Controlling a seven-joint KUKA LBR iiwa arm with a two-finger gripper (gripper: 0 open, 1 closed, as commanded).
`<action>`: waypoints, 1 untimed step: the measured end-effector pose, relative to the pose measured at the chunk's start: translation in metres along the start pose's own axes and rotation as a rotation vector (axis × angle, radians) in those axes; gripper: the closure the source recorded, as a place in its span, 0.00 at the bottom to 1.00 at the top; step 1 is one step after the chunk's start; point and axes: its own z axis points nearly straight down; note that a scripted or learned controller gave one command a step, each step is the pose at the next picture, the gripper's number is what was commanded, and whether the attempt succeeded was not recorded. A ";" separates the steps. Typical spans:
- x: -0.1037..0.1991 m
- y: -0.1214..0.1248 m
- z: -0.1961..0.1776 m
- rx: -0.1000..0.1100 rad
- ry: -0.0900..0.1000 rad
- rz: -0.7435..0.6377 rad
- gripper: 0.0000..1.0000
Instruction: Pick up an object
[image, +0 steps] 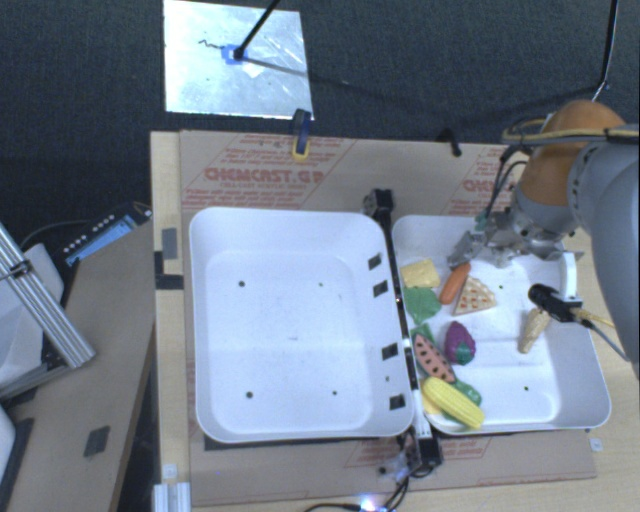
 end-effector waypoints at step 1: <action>0.003 0.004 -0.019 -0.010 0.000 -0.006 1.00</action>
